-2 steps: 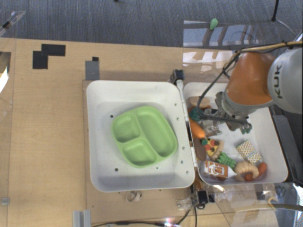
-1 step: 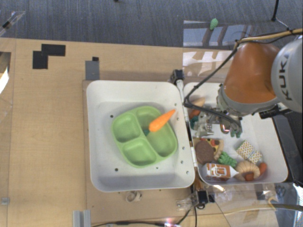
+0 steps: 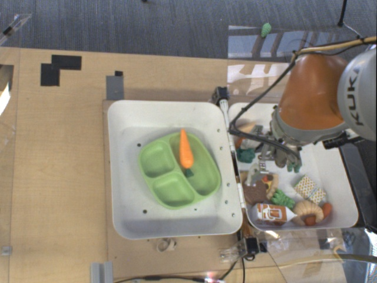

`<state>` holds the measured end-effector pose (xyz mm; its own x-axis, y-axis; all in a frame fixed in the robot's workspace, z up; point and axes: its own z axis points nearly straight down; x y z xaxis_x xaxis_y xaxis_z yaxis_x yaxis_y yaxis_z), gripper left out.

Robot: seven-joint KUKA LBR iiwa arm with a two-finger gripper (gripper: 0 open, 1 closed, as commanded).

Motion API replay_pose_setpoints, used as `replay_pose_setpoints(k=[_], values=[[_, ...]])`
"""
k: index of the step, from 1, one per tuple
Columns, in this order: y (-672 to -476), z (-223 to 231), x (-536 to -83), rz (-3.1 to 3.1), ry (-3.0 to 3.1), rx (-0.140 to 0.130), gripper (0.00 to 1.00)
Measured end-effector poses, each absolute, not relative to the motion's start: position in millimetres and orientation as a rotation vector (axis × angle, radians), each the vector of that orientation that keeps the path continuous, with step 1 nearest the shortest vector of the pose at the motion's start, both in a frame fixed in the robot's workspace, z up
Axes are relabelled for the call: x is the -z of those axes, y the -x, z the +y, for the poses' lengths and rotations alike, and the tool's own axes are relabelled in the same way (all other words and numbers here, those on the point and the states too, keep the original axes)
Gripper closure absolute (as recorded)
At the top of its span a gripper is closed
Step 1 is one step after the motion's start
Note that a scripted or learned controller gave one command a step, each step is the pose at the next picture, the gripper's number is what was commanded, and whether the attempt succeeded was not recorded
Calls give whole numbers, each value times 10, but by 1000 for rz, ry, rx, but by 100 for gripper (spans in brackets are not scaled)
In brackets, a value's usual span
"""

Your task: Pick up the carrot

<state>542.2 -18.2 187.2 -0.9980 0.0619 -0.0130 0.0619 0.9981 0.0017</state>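
The carrot (image 3: 185, 148) is orange with a dark green stub at its near end. It lies on the green divided plate (image 3: 159, 161) in the left bin (image 3: 123, 175), along the ridge beside the plate's right compartment. My gripper (image 3: 262, 171) hangs under the orange wrist band over the right bin (image 3: 344, 208), close to that bin's left wall. It is well to the right of the carrot, with the wall between the two bins in between. Cables and the wrist body hide much of the gripper.
Several toy foods crowd the right bin: a dark green piece (image 3: 246, 155), a brown piece (image 3: 256, 192), a small carton (image 3: 272, 213), a croissant (image 3: 309, 210) and a checked cracker (image 3: 309, 187). A small green object (image 3: 266, 29) lies on the floor beyond the bench.
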Motion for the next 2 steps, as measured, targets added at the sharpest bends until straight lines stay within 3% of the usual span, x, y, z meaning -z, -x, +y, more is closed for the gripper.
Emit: replay_pose_setpoints(k=[1,2], values=[[-5838,111,-3176,3115,-5,-4,0],[-5537,551,-2059,3137,142,-6,0]])
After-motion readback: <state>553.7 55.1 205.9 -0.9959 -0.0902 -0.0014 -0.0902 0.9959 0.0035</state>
